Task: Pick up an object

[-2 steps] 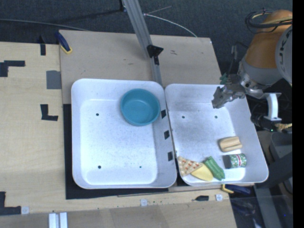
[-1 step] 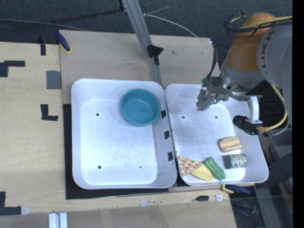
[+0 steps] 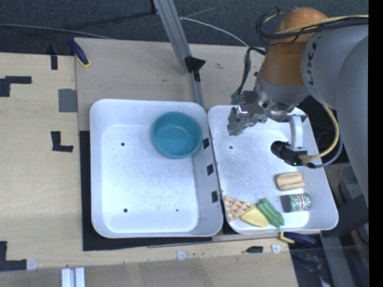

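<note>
A blue bowl (image 3: 176, 134) sits upright at the back of the left bin (image 3: 114, 178). In the right bin (image 3: 251, 166), near its front right, lie a tan wooden block (image 3: 289, 180), a small can (image 3: 297, 202), a green piece (image 3: 270, 212), a yellow wedge (image 3: 254, 218) and a patterned waffle-like piece (image 3: 236, 207). My gripper (image 3: 237, 124) hangs over the back left of the right bin, well away from those items, with nothing visible between its fingers.
A slanted metal pole (image 3: 176, 34) rises behind the bins. A black camera-like fitting (image 3: 287, 152) and cables hang off the wrist over the right bin. The bench's tan surface lies to the left, with black tape marks.
</note>
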Controlling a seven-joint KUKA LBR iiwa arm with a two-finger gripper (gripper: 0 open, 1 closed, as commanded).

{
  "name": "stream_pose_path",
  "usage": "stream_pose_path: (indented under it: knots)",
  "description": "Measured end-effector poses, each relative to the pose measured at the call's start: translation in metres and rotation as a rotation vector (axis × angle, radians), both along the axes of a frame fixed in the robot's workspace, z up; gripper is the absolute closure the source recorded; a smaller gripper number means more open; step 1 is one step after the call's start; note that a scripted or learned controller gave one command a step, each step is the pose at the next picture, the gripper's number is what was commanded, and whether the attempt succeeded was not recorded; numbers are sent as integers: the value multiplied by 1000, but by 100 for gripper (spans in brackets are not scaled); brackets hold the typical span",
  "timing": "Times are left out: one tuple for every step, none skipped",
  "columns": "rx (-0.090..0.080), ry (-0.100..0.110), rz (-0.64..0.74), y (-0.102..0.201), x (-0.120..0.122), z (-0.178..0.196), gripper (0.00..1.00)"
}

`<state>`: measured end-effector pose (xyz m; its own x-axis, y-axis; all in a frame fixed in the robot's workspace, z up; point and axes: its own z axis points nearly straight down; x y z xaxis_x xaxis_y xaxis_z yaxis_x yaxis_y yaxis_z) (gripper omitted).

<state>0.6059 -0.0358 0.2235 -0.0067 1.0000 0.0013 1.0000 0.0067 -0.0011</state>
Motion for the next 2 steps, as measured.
stream_pose_path:
  knots:
    - [1,1,2,64,-7,3,100]
    - [0,1,0,108,-5,1,100]
